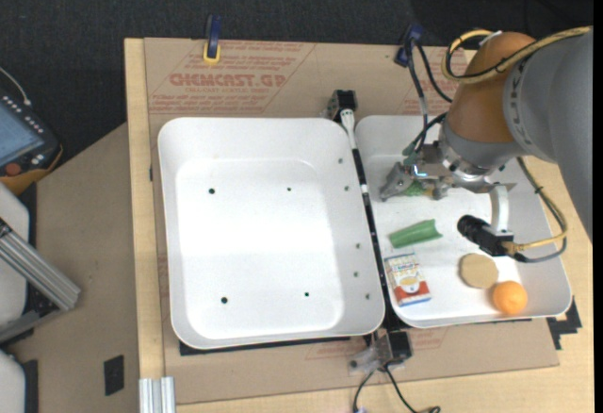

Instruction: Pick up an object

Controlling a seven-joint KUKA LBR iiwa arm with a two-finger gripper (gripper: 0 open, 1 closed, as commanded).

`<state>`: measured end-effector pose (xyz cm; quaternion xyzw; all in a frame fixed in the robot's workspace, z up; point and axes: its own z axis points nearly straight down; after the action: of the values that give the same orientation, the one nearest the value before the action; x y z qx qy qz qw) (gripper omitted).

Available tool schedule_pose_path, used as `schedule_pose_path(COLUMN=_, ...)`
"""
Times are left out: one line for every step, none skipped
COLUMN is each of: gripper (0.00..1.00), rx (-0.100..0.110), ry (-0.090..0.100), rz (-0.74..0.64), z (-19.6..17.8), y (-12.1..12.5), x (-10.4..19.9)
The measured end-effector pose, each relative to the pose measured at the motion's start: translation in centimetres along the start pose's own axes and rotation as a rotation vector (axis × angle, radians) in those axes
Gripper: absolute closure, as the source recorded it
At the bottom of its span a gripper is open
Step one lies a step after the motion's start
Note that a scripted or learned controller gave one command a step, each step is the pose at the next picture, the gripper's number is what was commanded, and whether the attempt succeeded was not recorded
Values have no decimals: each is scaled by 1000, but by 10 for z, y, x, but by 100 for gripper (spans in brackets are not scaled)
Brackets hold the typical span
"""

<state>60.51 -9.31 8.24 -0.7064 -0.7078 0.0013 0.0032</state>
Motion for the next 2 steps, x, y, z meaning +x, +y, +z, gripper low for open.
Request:
schedule_pose_path(gripper=0, rx=-26, ry=-8, rz=2, z=-170, y=-5, x=-19)
schedule_pose_path(gripper=100, rx=-11, ry=-5, rz=2, z=-170, y=-7, x=-17)
